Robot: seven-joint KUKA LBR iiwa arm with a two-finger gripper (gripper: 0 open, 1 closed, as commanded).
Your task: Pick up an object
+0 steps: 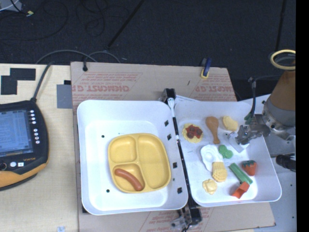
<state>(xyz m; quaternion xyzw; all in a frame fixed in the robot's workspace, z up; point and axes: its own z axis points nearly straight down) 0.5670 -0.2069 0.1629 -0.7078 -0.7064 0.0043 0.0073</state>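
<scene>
The right bin (270,190) holds several toy foods: a small pizza (193,132), a brown drumstick (213,128), a pale yellow piece (230,123), a fried egg (210,155), a green piece (225,152), a corn cob (219,171), a yellow lump (209,186), a green stick (240,172), a tomato (249,167) and an orange-red piece (240,191). My gripper (243,135) hangs low over the bin's right part, just right of the pale yellow piece and above the green piece. Nothing shows between its fingers.
The left bin (91,129) holds a yellow divided plate (145,153) with a sausage (129,179) in its front compartment. A teach pendant (19,139) lies at the far left. Cardboard (145,83) lies under both bins.
</scene>
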